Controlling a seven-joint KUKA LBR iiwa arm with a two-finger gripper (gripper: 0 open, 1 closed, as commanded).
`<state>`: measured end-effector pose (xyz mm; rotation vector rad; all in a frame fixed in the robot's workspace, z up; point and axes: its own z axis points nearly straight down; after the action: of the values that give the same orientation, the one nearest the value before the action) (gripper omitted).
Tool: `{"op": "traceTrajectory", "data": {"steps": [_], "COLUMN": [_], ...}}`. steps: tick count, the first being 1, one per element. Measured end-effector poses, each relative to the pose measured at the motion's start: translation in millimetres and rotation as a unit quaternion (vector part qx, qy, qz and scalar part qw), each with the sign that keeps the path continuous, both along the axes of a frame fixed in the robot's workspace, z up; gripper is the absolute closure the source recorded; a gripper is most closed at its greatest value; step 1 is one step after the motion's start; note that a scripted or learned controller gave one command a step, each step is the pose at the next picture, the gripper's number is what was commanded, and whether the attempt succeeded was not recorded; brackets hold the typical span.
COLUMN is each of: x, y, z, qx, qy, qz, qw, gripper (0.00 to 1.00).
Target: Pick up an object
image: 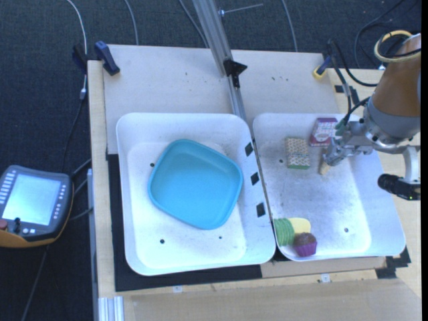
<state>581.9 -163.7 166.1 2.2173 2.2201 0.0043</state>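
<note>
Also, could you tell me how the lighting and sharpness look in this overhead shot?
In the camera view the light is even and soft, with faint shadows; the blue plate shows mild sheen, no harsh glare; the gripper and small items near it look slightly soft, so fine detail is lost.

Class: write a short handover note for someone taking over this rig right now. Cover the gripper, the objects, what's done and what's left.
Gripper: low in the right bin, near its far side; finger state unclear, nothing seen held.
Objects: tan sponge block and maroon box beside the gripper; yellow-green item and purple item at that bin's near left corner. Blue plate in the left bin.
Done: no pick evident.
Left: grasp and lift one object.
</note>
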Motion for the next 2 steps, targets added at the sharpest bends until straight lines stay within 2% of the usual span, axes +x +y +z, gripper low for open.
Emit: {"op": "traceTrajectory", "data": {"steps": [2], "x": [-1.1], "y": [0.7], "z": [87.0], "qx": [0.0], "qy": [0.0], "qz": [0.0], "qw": [1.0], "gripper": [1.0]}}
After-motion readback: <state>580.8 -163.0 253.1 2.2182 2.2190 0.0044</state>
